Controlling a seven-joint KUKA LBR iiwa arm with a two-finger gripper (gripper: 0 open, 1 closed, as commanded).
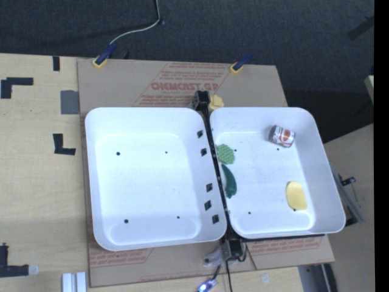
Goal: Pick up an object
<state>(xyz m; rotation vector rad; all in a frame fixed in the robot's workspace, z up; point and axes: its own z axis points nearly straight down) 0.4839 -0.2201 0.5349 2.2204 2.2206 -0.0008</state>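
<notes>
Two white bins sit side by side on a printed cardboard sheet [182, 84] laid over the wooden counter [36, 163].

Right bin [322, 163] contents:
- Small can [281, 136], silver with red and white label, lying on its side near the far right corner, apart from the walls.
- Yellow rounded object [296, 195], soft-edged, toward the near right side, well apart from the can. Exact kind cannot be told.
- Light green flat piece [225, 154], textured, just beside the bin's left wall.
- Dark teal elongated piece [230, 182], directly nearer the camera than the green piece, the two touching or nearly so, also along the left wall.

Left bin [97, 181]: white floor with four small dark dots.

Black clips run down the seam [209, 175] between the bins. Two blue-and-yellow clamps [104, 55] hold the cardboard's far corners. A pale cable [146, 23] trails across the dark floor beyond the counter.
</notes>
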